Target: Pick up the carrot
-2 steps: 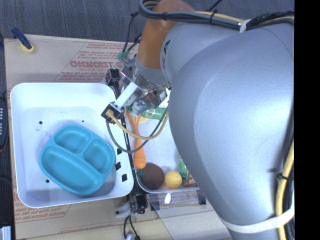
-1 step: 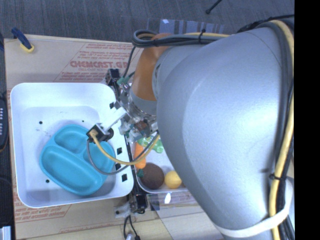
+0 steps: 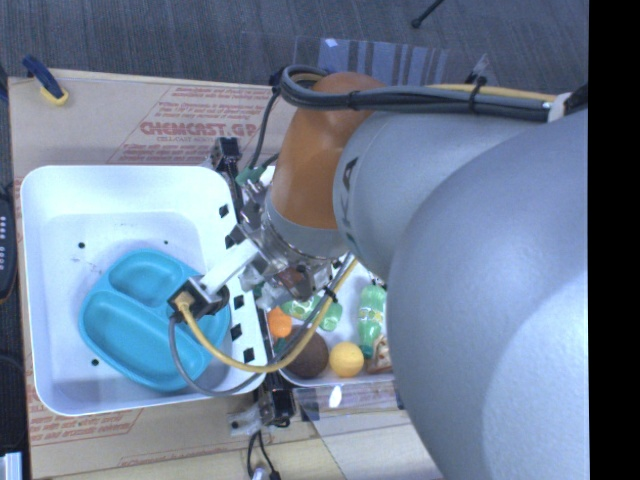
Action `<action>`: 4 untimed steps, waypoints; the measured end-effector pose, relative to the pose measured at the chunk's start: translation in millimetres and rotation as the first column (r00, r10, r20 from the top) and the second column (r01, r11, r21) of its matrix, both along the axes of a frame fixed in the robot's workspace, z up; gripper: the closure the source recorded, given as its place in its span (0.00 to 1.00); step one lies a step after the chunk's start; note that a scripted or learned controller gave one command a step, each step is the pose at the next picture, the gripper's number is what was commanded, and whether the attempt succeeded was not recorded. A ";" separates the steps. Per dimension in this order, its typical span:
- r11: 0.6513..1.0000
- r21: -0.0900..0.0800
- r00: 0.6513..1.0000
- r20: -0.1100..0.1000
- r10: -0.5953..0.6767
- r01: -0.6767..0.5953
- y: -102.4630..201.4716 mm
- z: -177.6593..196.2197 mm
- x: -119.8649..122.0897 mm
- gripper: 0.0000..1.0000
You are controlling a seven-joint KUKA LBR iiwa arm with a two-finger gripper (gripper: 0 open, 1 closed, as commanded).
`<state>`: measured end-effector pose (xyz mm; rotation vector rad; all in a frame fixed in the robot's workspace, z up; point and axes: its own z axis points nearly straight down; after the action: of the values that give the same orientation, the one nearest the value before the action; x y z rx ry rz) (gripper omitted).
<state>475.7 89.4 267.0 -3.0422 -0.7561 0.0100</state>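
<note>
We see the gripper [image 3: 290, 283] low over the right bin [image 3: 300, 373], but the arm's grey bulk and the orange band [image 3: 310, 158] hide its tip, so we cannot tell its state. The carrot [image 3: 281, 324] is probably the small orange piece just below the wrist, near the bin's left wall; it is partly covered, so we hedge on that.

Crowding is the main risk. A brown round item [image 3: 308, 356] sits just beside the carrot, a yellow ball [image 3: 347, 359] lies to its right, and green pieces [image 3: 372, 313] rest nearby. A descent slightly off could close on a neighbour or push the carrot against the wall. The yellow cable [image 3: 205, 343] loops down over the rim between the bins and could snag there.

The left bin [image 3: 40, 268] holds a blue sectioned tray [image 3: 140, 318]. Both bins rest on brown cardboard [image 3: 190, 118] printed in red, with dark carpet [image 3: 150, 18] beyond the far edge and a blue and yellow clamp [image 3: 45, 80] at the far left corner.
</note>
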 end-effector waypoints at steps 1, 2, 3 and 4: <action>0.989 -0.004 0.989 0.007 -0.147 0.147 -20.3 110.8 6.3 1.00; 0.997 -0.002 0.997 -0.008 0.078 -0.078 -29.2 -12.3 -0.9 1.00; 0.996 0.003 0.995 -0.017 0.094 -0.094 -27.4 -2.7 -1.1 1.00; 0.998 -0.003 0.998 -0.002 -0.061 0.061 -51.6 13.1 48.3 1.00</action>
<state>524.1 37.8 280.0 -3.0660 -0.6630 0.0137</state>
